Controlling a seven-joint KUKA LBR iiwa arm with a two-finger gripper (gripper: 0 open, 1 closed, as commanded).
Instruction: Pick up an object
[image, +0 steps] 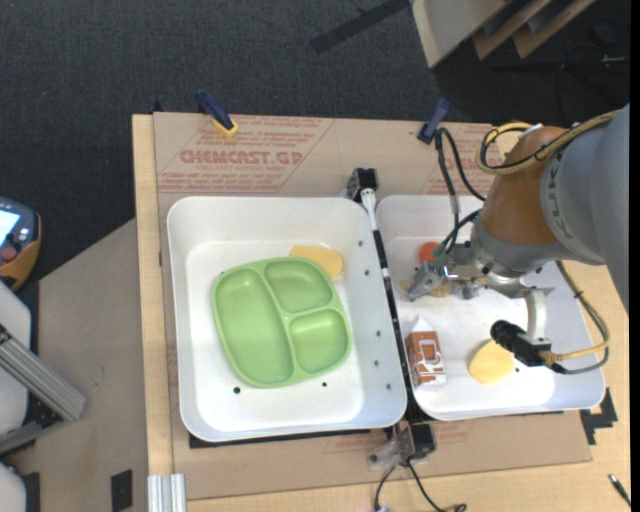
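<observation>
1. KUKA arm (560, 190) comes in from the right, grey body and orange band, bulk hanging over the right bin (440, 395). Blocks much of that bin's upper right.
2. Left bin (190, 320) holds a green divided plate (282, 320), three compartments, nothing in them. A pale yellow piece (320, 261) lies at the plate's upper right edge, part tucked behind its rim.
3. Right bin holds the likely targets: a yellow rounded object (487, 364) near the lower right, a small red-and-white box (426, 359) by the lower left wall, something small and red-orange (428, 251) near the upper middle, half hidden by hardware.
4. Gripper (432, 281) is low over the upper-middle of the right bin, pointing left toward the divider. Cannot tell whether the jaws are open or closed, metal bits blur together. Nothing visibly held.
5. Nearest thing to the jaws is the red-orange item, just above and beside them; touching or not, can't tell. The box sits below, apart. The yellow object is further off, under a black fitting (515, 342) and cables.
6. Risks, judged: jaws close beside the red-orange item and come up empty; the tip is near the bin divider, so a descent could catch the wall; loose cables could drag the yellow object.
</observation>
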